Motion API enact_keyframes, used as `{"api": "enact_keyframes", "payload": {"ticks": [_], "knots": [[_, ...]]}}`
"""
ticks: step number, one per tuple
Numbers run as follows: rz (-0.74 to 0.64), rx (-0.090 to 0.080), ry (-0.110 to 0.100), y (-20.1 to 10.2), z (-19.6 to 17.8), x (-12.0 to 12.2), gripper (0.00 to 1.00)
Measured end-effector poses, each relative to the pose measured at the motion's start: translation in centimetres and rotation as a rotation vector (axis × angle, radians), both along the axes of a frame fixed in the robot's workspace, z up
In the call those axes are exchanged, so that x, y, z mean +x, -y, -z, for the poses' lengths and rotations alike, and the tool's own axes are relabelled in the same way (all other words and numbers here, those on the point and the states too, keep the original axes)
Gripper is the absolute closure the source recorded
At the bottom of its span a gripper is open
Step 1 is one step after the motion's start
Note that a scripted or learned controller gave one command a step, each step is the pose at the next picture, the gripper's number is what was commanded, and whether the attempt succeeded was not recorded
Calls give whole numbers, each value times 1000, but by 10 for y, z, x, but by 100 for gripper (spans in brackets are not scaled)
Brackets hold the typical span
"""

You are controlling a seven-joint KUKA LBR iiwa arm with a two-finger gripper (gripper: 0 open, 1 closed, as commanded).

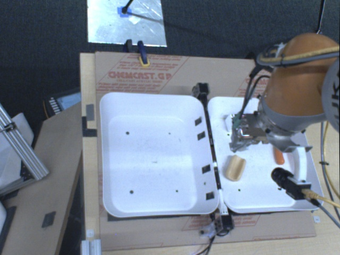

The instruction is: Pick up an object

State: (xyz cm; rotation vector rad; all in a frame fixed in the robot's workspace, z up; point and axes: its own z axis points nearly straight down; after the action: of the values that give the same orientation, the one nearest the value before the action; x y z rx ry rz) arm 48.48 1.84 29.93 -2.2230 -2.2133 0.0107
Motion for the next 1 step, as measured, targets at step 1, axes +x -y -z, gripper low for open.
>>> {"api": "enact_keyframes", "payload": {"ticks": [1], "knots": [[-13,4,22,-40,-105,15,100]]}}
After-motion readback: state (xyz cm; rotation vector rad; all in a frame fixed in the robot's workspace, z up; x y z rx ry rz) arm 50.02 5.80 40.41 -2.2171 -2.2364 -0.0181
